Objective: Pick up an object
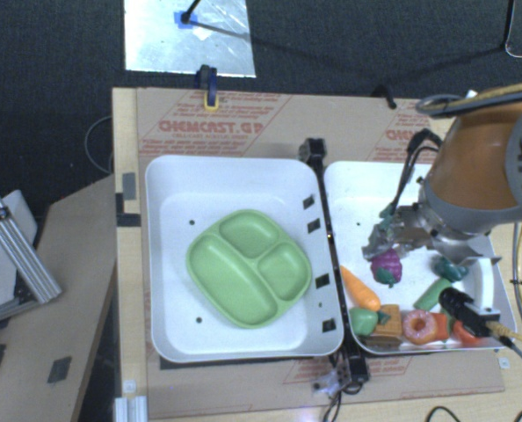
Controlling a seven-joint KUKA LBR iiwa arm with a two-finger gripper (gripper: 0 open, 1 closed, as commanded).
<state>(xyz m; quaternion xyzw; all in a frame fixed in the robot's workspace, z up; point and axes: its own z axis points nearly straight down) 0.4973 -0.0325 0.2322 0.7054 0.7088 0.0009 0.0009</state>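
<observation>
Two bins [169,262] before us; fingers [382,251] over purple toy [387,267], five o'clock of green plate [248,267]; grip unclear.

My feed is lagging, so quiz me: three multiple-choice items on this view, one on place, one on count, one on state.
1. The green divided plate lies in:
A. the left bin
B. the right bin
C. the bare bench

2. Compartments in the plate:
A. two
B. three
C. five

3. The gripper is:
A. over the plate
B. low, just above the purple toy
C. outside both bins

Key: 1 A, the plate fills the left bin's floor; 2 B, ridges split it three ways; 3 B, it hangs over the toy in the right bin.
</observation>
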